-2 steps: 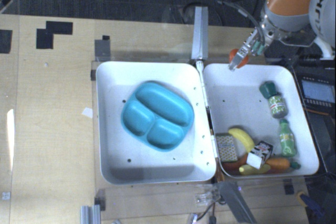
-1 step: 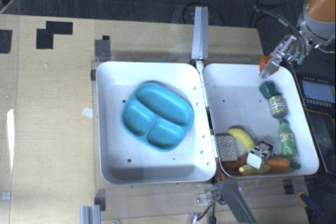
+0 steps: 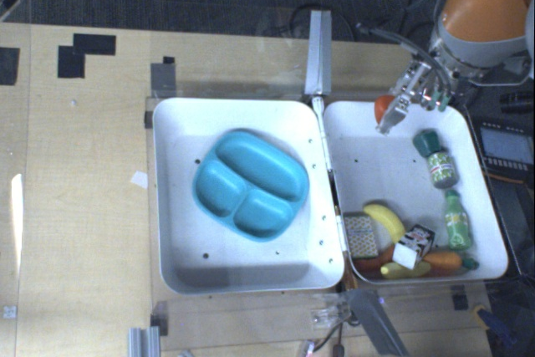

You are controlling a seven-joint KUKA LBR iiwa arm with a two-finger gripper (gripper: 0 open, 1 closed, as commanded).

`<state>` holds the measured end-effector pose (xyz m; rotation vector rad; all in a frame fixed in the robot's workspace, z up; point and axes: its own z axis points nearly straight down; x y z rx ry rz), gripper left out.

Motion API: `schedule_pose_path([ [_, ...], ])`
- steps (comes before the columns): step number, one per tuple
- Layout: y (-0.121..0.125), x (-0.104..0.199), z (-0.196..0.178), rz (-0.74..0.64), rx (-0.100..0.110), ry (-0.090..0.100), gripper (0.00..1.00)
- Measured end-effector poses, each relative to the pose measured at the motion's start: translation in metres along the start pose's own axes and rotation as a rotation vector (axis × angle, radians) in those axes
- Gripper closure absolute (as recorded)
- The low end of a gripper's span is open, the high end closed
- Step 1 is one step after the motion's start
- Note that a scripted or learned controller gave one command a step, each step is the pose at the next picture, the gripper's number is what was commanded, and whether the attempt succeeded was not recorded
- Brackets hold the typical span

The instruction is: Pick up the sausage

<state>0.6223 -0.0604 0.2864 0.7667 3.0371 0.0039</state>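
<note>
Reaching well down from the right bin's point(image 3: 481, 171) top edge, the hand point(image 3: 393, 119), grip unreadable, should target the probable sausage point(image 3: 441, 261) wedged among clutter at the bottom.

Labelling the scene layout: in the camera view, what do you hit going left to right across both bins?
Left bin → blue divided plate → right bin → banana → the tool at the right bin's far edge → bottle with a dark green cap → green bottle.
</note>
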Motion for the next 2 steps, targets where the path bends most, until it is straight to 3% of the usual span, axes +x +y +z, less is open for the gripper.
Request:
schedule_pose_path([
  [1, 0.035, -0.001, -0.033, -0.295, -0.002, -0.002, 1.00],
  [2, 0.066, 0.002, 0.000, -0.331, -0.001, 0.001, 1.00],
])
